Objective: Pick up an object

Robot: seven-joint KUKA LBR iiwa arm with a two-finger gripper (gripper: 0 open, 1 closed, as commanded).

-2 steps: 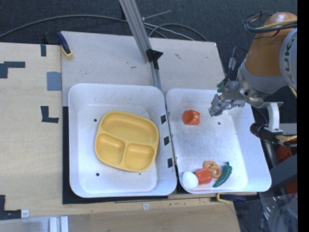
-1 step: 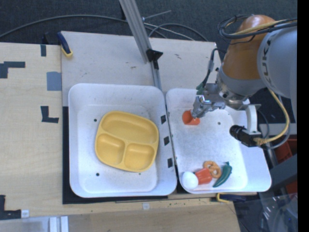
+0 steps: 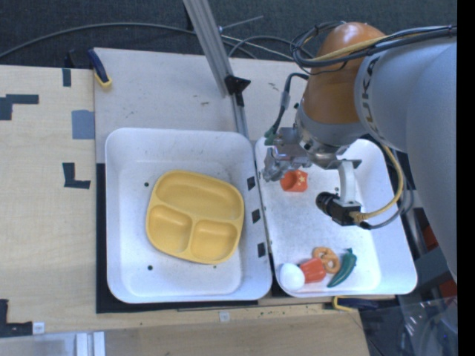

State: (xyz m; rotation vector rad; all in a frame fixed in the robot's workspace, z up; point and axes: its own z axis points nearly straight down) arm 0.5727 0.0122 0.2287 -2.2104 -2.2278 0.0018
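Observation:
In the right bin (image 3: pixel 386 273) a small red-orange object (image 3: pixel 295 181) lies near the far left corner. My gripper (image 3: pixel 282 163) hangs right over it, its metal fingers at the object's upper left edge. At the bin's near side sit a white egg-shaped object (image 3: pixel 292 275), a red piece (image 3: pixel 313 270), a brown pretzel (image 3: pixel 325 256) and a green pepper (image 3: pixel 343 268), clustered together. The arm's grey body and orange band cover the bin's far right part.
The left bin (image 3: pixel 126 273) holds a yellow sectioned plate (image 3: pixel 195 216) at its middle. A grey metal post (image 3: pixel 211 39) slants down to the bins' far edge. A black camera unit (image 3: pixel 338 208) on the wrist hangs over the right bin's middle.

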